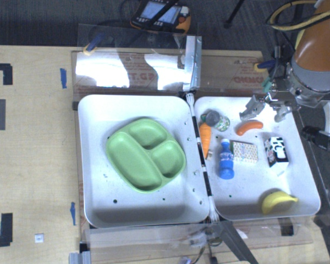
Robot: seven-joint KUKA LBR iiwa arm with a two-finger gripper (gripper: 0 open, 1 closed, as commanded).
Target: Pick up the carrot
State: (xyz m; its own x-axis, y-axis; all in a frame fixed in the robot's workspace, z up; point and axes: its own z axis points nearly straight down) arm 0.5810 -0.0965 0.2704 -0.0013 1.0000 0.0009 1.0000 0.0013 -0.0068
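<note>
Orange carrot [205,138] lies along left wall of right bin [305,169], green top toward far edge, beside blue bottle [226,158]. Gripper [267,108] hovers near bin's far right corner, fingers apart, clamped on nothing, above orange sausage-shaped toy [248,127]. Step: approach. Next: travel toward left wall, align with carrot, descend.

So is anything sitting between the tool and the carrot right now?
Yes. The tool hovers at the right bin's far right; the carrot lies against the bin's left wall. An orange sausage-shaped toy lies on the straight line between them, with a small round can by the carrot's top.
</note>
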